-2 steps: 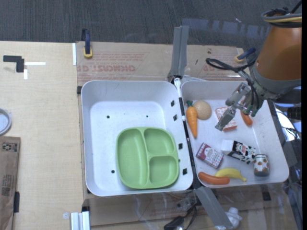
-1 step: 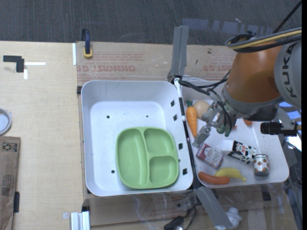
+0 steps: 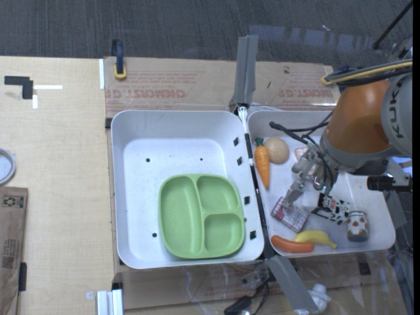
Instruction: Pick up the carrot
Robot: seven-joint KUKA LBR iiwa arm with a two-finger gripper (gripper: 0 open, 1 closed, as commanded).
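Camera view: looks down at a slant on two white bins side by side, with the arm [image 3: 367,120] coming in from the right.
Carrot [image 3: 262,165]: orange, tapered, green stub at its top end; it lies lengthwise with the tip pointing toward the near side.
Carrot's place: far-left part of the right bin [image 3: 384,231], just beside the wall shared with the left bin [image 3: 131,195].
Neighbour: a pale tan, egg-like thing [image 3: 277,150] sits just beside the carrot's upper end, on its right.
Gripper [image 3: 296,190]: hangs low over the middle of the right bin, near the carrot but apart from it, to the carrot's right.
Gripper's state: whether the grip is open or closed cannot be told; nothing is seen held.
Under the gripper: a small flat pink packet [image 3: 289,214].
Near edge: a red-orange sausage-like piece [image 3: 292,244] touching a banana [image 3: 317,238].
Right side: a black-and-white patterned item [image 3: 334,207] and a small jar [image 3: 357,225].
Left bin: holds a green divided plate [image 3: 167,231].
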